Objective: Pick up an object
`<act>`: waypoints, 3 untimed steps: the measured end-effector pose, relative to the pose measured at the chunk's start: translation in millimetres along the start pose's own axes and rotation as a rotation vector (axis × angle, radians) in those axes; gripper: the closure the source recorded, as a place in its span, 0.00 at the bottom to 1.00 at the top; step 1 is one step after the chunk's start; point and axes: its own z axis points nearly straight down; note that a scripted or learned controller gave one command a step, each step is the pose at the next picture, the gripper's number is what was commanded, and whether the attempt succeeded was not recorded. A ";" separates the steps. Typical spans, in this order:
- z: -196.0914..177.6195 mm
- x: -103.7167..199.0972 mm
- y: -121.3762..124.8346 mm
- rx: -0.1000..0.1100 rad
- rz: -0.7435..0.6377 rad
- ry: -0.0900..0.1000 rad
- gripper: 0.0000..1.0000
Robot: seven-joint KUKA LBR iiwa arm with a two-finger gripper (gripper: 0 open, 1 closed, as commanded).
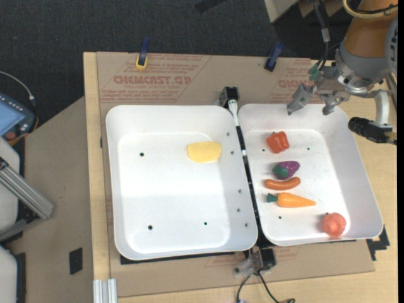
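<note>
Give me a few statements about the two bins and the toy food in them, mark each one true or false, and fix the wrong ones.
1. The yellow piece lies in the left bin. True.
2. The carrot lies in the left bin. False: it is in the right bin.
3. The claw is open above the right bin's far edge, holding nothing. True.
4. The sausage lies between the purple piece and the carrot. True.
5. The tomato sits beside the yellow piece. False: it is in the right bin's near right corner.
</note>
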 end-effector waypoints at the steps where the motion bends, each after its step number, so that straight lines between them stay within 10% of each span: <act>1: 34.6 54.6 10.9 0.004 -0.006 0.003 0.00; 2: 110.6 -13.1 -62.3 0.012 0.008 0.000 0.00; 3: 134.1 44.4 -55.7 0.004 -0.003 0.003 0.00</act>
